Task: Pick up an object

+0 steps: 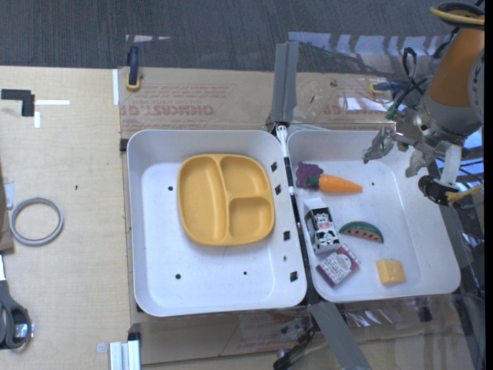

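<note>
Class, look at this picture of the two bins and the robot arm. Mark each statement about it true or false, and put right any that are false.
1. The yellow plate lies in the left bin. True.
2. The carrot lies in the left bin. False: it lies in the right bin.
3. The gripper holds the carrot. False: it hangs over the right bin's far edge, apart from the carrot.
4. The watermelon slice lies in the right bin. True.
5. The yellow block sits on the yellow plate. False: it lies near the right bin's front corner.
</note>
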